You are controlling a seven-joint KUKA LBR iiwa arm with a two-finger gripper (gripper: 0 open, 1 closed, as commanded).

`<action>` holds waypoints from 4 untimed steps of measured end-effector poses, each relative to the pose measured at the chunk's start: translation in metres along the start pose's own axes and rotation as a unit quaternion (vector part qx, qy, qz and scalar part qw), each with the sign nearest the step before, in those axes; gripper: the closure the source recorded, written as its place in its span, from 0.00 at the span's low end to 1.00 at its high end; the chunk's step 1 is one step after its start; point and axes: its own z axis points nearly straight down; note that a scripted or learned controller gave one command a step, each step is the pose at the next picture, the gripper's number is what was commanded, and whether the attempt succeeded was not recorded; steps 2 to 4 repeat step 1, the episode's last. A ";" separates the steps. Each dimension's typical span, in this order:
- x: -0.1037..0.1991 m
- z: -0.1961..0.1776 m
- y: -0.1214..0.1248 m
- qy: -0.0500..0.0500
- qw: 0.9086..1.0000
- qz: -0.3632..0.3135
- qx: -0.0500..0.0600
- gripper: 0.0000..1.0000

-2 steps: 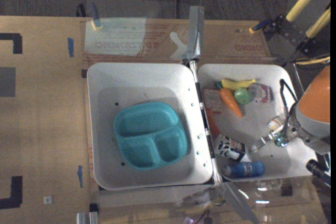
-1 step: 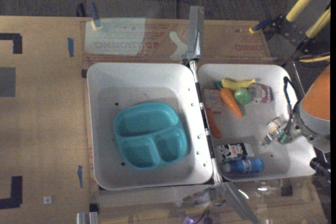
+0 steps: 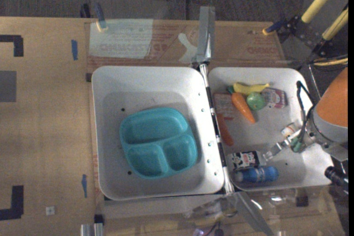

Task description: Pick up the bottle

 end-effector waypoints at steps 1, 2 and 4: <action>0.043 0.013 0.015 -0.010 0.926 0.377 -0.004 0.00; 0.043 0.013 0.015 -0.010 0.926 0.377 -0.004 0.00; 0.043 0.013 0.015 -0.010 0.926 0.377 -0.004 0.00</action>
